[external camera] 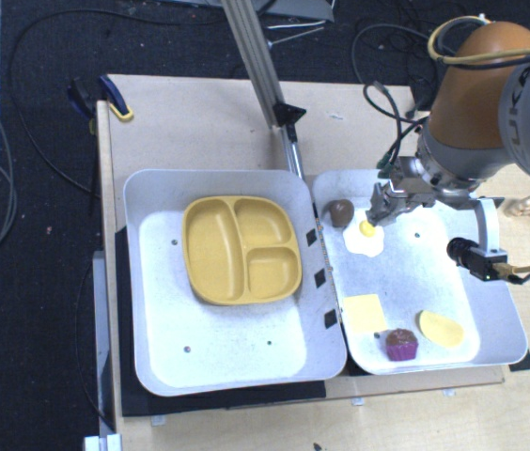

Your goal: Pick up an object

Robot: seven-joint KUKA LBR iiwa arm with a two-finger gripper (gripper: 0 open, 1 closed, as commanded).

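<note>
While the end effector hangs low over the fried egg in the right bin, its state is unclear.

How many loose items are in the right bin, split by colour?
Yellow: 2, a flat square and a rounded piece
White with a yellow centre: 1, the fried egg under the gripper
Brown: 1, the round piece
Purple: 1, the lump
Total: 5
</note>
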